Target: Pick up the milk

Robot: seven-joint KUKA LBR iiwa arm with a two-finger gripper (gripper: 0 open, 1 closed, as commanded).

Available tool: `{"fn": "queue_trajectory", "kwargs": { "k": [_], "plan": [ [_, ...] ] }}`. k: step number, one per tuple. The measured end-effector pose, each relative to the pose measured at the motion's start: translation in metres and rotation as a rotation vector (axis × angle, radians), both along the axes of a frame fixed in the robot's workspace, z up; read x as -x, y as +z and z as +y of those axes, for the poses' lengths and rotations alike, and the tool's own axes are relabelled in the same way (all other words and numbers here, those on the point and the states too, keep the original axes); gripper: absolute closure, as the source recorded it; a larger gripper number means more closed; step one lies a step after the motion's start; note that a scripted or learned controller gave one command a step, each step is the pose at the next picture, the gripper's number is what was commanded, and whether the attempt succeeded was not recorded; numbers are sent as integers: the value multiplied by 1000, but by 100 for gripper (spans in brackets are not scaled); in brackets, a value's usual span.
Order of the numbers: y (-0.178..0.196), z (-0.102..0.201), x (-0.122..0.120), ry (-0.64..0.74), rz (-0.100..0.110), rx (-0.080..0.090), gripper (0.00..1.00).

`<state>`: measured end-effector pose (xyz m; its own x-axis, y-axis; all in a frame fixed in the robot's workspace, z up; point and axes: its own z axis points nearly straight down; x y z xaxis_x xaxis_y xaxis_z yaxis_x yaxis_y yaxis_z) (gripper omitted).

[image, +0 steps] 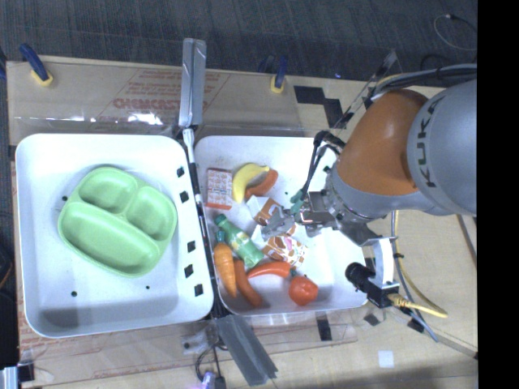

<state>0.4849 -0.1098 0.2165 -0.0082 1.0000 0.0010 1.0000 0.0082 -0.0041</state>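
Our claw [280,217] hangs low in the right bin [340,298]; we cannot tell its opening. The milk carton [218,188] lies left of it, beside the banana [246,178]. We should centre over the carton before descending.

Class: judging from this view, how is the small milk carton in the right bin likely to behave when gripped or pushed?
The milk carton looks boxy and lies flat, so it probably slides rather than rolls. It seems small, likely light. It lies by the banana near the bin wall, so a push may jam it there.
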Motion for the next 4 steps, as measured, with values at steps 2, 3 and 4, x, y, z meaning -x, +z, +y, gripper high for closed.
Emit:
{"fn": "queue_trajectory", "kwargs": {
  "k": [2, 3, 4],
  "plan": [
    [-94, -11, -48, 137, -25, 8, 100],
    [-25, 62, -50, 54, -1, 1, 100],
    [3, 122, -23, 467, -1, -1, 100]
  ]
}}
